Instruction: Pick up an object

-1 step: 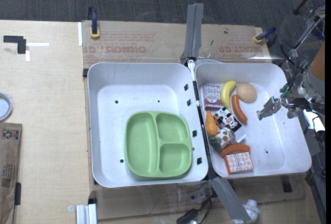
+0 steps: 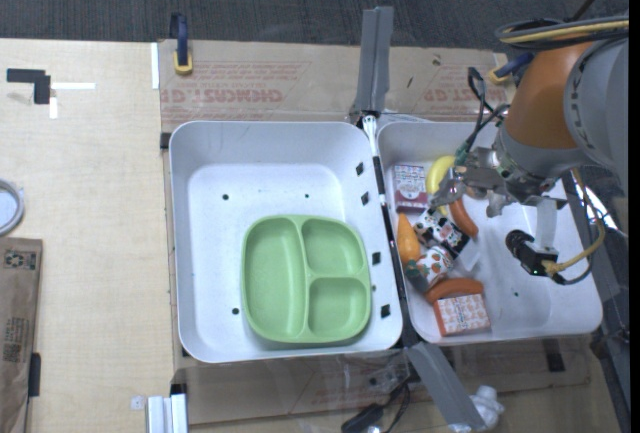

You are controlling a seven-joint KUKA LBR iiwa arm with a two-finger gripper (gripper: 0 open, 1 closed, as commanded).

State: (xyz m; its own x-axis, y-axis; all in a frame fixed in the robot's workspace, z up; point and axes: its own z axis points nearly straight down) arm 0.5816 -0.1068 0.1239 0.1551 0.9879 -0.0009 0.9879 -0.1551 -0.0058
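the left bin (image 2: 200, 221) carries a green divided plate (image 2: 306, 278) toward its front edge. the right bin (image 2: 560, 316) has its objects heaped along its left wall: a banana (image 2: 438, 173), a carrot (image 2: 408, 238), small boxes (image 2: 461, 315). the gripper (image 2: 452, 189) hangs over that heap beside the banana; its grip cannot be told.
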